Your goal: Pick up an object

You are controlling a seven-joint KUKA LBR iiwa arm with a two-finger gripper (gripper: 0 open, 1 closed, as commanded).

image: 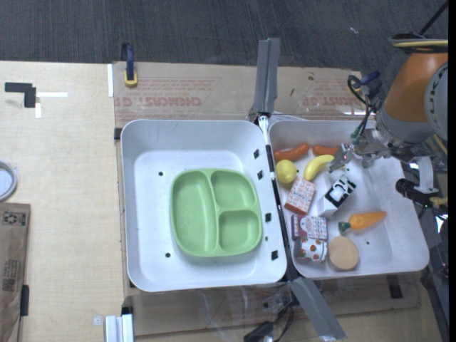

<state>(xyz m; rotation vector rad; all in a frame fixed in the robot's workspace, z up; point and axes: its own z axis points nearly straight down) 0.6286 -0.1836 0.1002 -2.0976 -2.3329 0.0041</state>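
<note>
nearest us, at the front of the right bin (399, 262), we see a round tan disc (344, 253) lying flat, and just to its left a small carton with a red-and-white print (309, 251) touching a second printed packet (313, 228) above it. a little further back lies a carrot (365, 221) – orange body pointing right, green stub at its left end – apart from the disc. beside the bin's left wall we find a pink-and-white box (301, 196), tilted, with a yellow lemon (286, 172) just behind it and a banana (318, 165) curving up to the right of the lemon. two orange-red pieces sit at the back: a longer one (292, 152) near the left wall and a shorter one (325, 149) beside it. near the middle of the bin stands a black-and-white block (340, 191), tilted

the end effector (347, 155) hangs over the back of this bin, just right of the banana's tip and above the black-and-white block; nothing shows between its fingers, but they are too small and cluttered for us to say whether they are apart or together – we cannot tell. the arm (417, 91), grey with its orange band, comes in from the right

the left bin (142, 191) holds a pale green divided tray (216, 212) with three compartments, lying flat near its centre. on the tabletop (57, 155) to the left we see a roll of tape (6, 182) at the edge and a brown paper bag (14, 258) below it
</note>
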